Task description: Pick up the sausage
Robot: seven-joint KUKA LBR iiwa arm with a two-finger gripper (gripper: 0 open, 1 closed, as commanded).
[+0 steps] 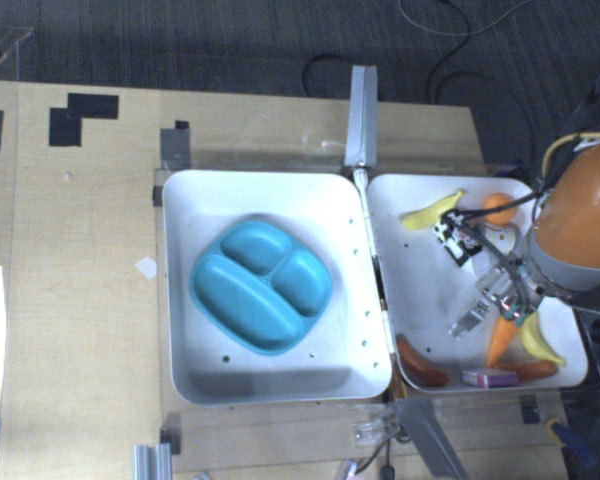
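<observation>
Nearest lay a dark red sausage point(421, 363) at the right bin's point(417, 288) seven o'clock corner. I cannot tell the gripper's point(477, 315) state.

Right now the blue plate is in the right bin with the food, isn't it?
No. The camera view shows the blue plate alone in the left bin. The food, like the sausage and carrot, lies in the right bin.
</observation>
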